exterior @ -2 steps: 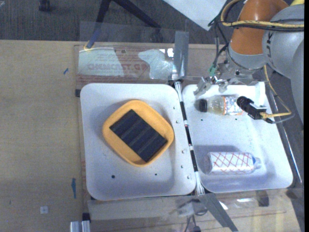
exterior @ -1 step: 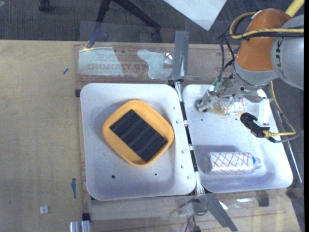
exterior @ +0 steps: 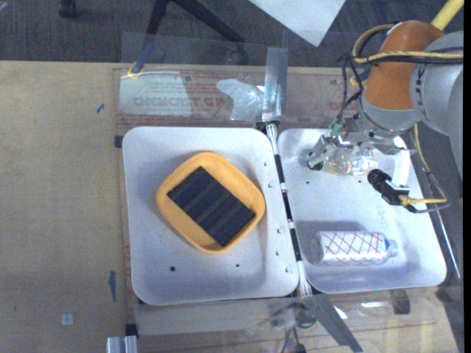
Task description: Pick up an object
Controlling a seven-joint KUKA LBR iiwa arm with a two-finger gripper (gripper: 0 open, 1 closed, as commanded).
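A yellow rounded square dish (exterior: pixel 250 190) with a black ribbed pad (exterior: pixel 210 205) in it lies in the middle of the left bin (exterior: pixel 147 263). A clear bottle with a red criss-cross label (exterior: pixel 352 247) lies on its side near the front of the right bin (exterior: pixel 423 263). My gripper (exterior: pixel 340 154) hangs low over the back of the right bin, well behind the bottle and apart from it. Something small and pale glints under the gripper, too blurred to name.
The grey arm with its orange band (exterior: pixel 394 65) comes in from the upper right, with cables looping around it. A black cable plug (exterior: pixel 384 184) hangs beside the gripper. A clear plastic sheet (exterior: pixel 191 98) lies behind the bins. The ridge between the bins (exterior: pixel 285 204) runs front to back.
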